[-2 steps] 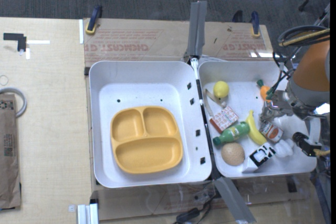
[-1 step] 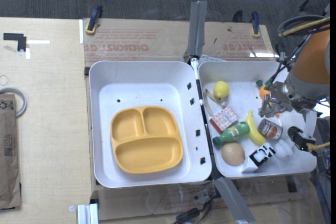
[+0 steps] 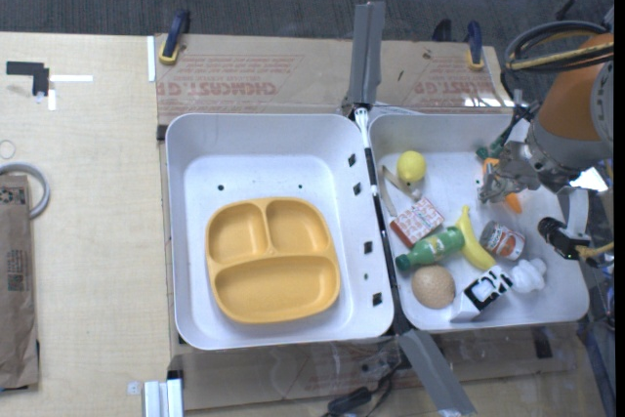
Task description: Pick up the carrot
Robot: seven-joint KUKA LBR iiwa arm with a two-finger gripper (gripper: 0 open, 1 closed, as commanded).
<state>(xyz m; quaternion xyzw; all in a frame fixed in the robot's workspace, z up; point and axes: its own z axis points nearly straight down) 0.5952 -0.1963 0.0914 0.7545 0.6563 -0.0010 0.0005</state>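
Note:
The carrot (image 3: 514,201) shows as a small orange piece near the right wall of the right bin (image 3: 444,147), mostly covered by the arm's tool. My gripper (image 3: 502,183) hangs right over it, reaching in from the right, and its tip meets the carrot's upper end. Whether the carrot rests on the bin floor or is lifted cannot be judged from this angle.
The right bin also holds a lemon (image 3: 411,167), a red-and-white box (image 3: 417,221), a green bottle (image 3: 430,249), a banana (image 3: 475,241), a small can (image 3: 503,240), a brown round fruit (image 3: 433,286) and a white bottle (image 3: 527,276). A yellow divided plate (image 3: 271,259) lies in the left bin (image 3: 195,161).

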